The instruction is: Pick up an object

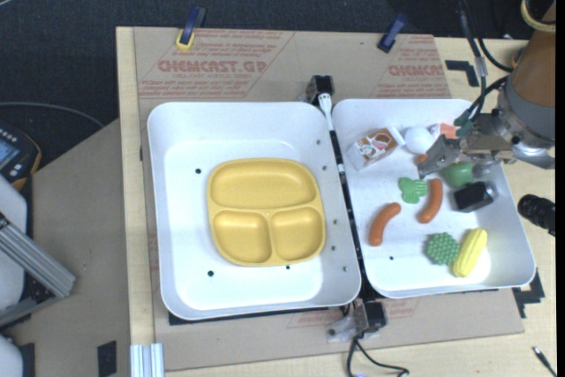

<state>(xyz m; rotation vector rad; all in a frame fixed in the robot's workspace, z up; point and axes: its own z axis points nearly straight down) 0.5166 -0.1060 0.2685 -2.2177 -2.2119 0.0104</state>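
Note:
My gripper (452,156) hangs over the upper right part of the right bin (503,274), reaching in from the right. Just beneath it lies a green toy (458,175), partly hidden, with a black block (470,195) beside it. A white egg (417,137) and a red-and-white packet (374,146) lie to its left. Below are a small green piece (410,188), two orange sausages (430,200) (383,223), a broccoli (441,248) and a yellow corn cob (470,252).
The left bin (177,190) holds a yellow divided plate (264,211). A divider rail (337,163) runs between the bins. Cables hang at the upper right near the arm (534,93).

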